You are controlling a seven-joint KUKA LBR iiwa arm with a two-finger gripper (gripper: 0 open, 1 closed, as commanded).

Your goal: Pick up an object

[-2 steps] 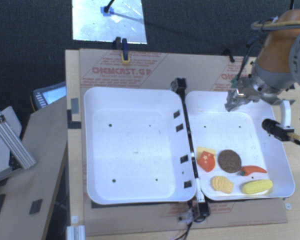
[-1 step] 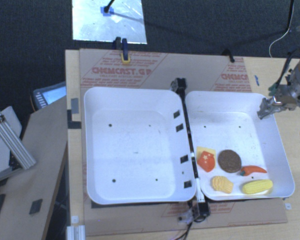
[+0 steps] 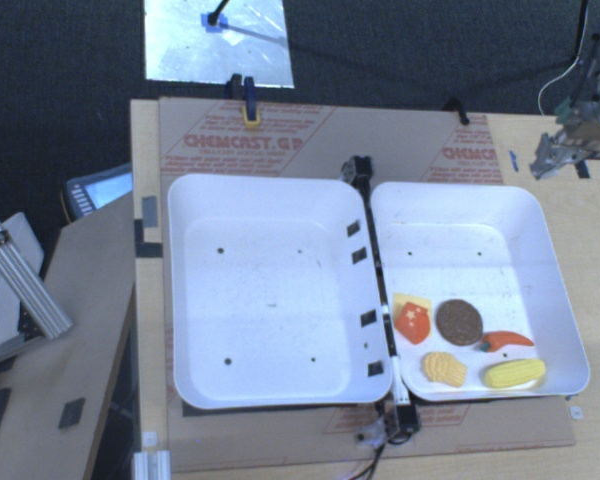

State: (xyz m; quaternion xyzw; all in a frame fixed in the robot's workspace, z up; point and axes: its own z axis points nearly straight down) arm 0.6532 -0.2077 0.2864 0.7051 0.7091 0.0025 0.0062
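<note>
The gripper (image 3: 558, 154) hangs past the right bin's (image 3: 540, 230) far right corner, over the bench; along that bin's near edge lie a red-and-yellow piece (image 3: 412, 318), a brown disc (image 3: 459, 321), a red pepper (image 3: 506, 341), a yellow corn cob (image 3: 514, 372) and a ridged yellow piece (image 3: 444, 369); the left bin (image 3: 185, 268) adjoins it.

Floor (image 3: 60, 58): dark carpet, visible beyond the desk on its far and left sides. Desk (image 3: 145, 148): light wood, covered by a brown cardboard sheet (image 3: 280, 138) printed with red lettering. A reflective metal plate (image 3: 215, 28) lies on the carpet beyond the desk's far edge. Left of the desk stands a lower wooden surface (image 3: 80, 298) crossed by an aluminium rail (image 3: 20, 278). Lighting even.
</note>
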